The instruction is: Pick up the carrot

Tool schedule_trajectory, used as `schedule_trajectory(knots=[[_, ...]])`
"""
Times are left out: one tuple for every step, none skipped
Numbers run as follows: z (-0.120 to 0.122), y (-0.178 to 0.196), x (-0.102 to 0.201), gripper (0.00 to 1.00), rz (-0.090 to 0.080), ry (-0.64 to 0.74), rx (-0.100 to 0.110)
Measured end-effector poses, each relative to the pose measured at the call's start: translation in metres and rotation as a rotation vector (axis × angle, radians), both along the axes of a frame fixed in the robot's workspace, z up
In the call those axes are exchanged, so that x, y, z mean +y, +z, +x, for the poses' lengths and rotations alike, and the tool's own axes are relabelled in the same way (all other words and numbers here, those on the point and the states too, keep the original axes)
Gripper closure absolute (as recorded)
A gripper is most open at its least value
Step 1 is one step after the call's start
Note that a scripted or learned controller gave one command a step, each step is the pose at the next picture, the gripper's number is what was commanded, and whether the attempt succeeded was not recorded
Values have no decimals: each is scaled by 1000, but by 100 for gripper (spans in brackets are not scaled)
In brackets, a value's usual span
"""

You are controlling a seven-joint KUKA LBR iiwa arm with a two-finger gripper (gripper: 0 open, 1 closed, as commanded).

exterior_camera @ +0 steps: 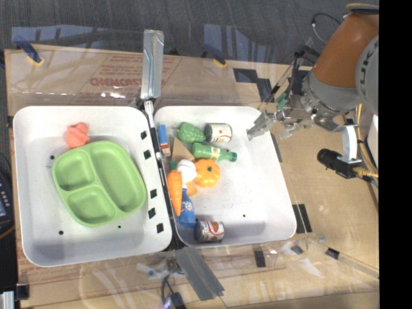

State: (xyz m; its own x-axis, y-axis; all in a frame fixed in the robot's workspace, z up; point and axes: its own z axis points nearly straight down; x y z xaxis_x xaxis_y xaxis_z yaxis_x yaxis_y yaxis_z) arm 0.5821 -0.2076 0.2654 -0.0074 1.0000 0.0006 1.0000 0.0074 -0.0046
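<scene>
This looks like a robotics lab rather than a home or shop. A grey and orange industrial arm (344, 56) trails loose cables over a cardboard-covered worktop (325, 192), where two white bins (38, 237) are taped down inside clear plastic barriers. The bins hold toy food and small cans (test props, not groceries), and grey carpet (193, 5) lies beyond.

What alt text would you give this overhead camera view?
An orange carrot lies among toy groceries along the left wall of the right bin, while the robot's hand hovers at that bin's far right rim. The left bin holds a green tray.
</scene>
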Motion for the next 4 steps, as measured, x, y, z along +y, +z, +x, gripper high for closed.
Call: schedule_trajectory(knots=[[-3,-143,22,0,-1,159,-7],[1,-154,30,0,-8,254,-29],[0,-152,39,0,-25,442,-45],[-16,-152,64,0,-26,239,-47]])
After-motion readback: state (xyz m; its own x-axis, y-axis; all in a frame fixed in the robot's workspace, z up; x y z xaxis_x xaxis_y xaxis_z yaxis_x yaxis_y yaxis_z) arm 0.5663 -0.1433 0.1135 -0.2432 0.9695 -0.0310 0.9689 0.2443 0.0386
